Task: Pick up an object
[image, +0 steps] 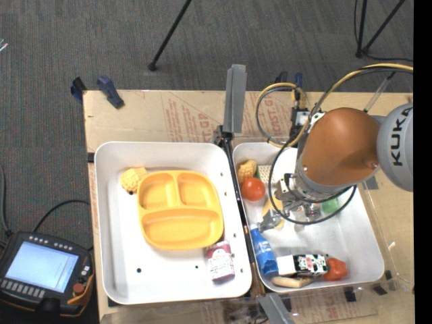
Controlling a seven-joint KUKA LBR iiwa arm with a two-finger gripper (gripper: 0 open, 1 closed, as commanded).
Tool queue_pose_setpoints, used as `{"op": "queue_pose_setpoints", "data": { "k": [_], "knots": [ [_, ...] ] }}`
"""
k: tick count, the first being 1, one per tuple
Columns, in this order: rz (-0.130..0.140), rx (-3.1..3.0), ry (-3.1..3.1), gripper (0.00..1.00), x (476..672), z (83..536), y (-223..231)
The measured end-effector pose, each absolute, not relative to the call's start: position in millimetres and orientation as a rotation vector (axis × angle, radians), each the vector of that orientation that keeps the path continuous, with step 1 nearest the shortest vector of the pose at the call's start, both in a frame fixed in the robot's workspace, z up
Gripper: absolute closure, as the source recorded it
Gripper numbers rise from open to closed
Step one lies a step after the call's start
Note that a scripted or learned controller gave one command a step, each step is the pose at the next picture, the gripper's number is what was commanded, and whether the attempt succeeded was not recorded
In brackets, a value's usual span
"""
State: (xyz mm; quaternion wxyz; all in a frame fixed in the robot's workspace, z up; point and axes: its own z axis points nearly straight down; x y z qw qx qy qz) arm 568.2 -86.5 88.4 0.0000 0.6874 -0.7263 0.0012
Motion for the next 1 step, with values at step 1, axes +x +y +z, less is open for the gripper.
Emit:
{"op": "queue_pose_setpoints", "data": {
  "k": [1],
  "knots": [
    [-0.005, 2.250, -2.195, 0.00, 507.5, 87.0, -96.8]
  ]
}}
